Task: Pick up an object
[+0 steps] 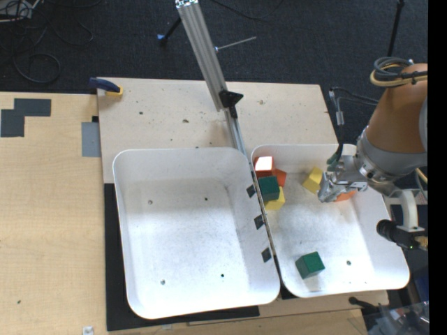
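The right bin (377, 274) holds several blocks. An orange block (269, 168), a dark green block (268, 186) and a yellow block (275, 200) cluster against its left wall. Another yellow block (313, 181) lies further right, and a green block (309, 264) sits near the front. My gripper (334, 189) reaches down at the bin's right side, just right of the yellow block, with a small orange block (344, 196) partly hidden right beside its fingers.
The left bin (140, 187) stands beside the right one, with black clips (257, 220) along the shared wall. A slanted aluminium bar (206, 54) rises behind the bins. A blue and yellow clamp (106, 86) lies at the bench's back left corner.
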Controlling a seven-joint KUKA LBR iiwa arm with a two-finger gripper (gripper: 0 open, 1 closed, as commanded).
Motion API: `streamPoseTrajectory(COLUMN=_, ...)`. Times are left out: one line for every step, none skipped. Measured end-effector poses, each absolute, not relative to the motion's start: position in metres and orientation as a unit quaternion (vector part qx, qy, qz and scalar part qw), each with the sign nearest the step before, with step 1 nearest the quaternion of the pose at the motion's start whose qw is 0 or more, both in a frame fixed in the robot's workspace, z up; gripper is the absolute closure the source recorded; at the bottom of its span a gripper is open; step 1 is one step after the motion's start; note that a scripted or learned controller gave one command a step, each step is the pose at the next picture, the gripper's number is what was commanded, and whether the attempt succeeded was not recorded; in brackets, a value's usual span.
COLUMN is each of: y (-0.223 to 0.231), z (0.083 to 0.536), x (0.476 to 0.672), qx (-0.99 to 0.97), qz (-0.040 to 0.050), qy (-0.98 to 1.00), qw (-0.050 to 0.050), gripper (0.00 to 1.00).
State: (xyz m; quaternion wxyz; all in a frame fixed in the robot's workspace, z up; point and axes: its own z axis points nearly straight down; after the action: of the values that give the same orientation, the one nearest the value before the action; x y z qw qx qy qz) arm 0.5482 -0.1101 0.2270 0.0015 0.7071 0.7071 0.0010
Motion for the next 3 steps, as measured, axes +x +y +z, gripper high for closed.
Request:
streamPoseTrajectory(y=-0.110, z=0.227, x=0.548, qx=0.706, qz=-0.0007, qy=0.709, qw=-0.001, gripper=1.00)
streamPoseTrajectory(y=-0.055, z=0.237, x=0.548, qx=0.705, qz=0.0004, qy=0.709, qw=-0.001, gripper=1.00)
streamPoseTrajectory(y=0.003, z=0.243, x=0.553, qx=0.705, qz=0.0001, qy=0.709, qw=-0.002, gripper=1.00)
